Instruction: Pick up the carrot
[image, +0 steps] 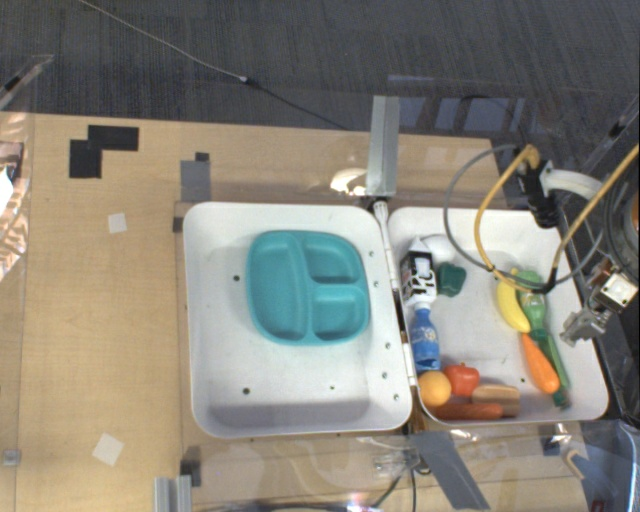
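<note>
The carrot (541, 364) is an orange stick lying near the right wall of the right bin (470, 325), its tip pointing toward the front. A thin green piece (553, 372) runs along its right side. My gripper (590, 318) hangs at the bin's right rim, a little up and to the right of the carrot and apart from it. Cables and the arm's body cover part of it.
A yellow banana (511, 304) lies just behind the carrot. A blue bottle (423, 338), an orange (434, 388), a tomato (462, 378) and a hot dog (482, 403) line the bin's left and front. The left bin (215, 330) holds a teal divided plate (305, 287).
</note>
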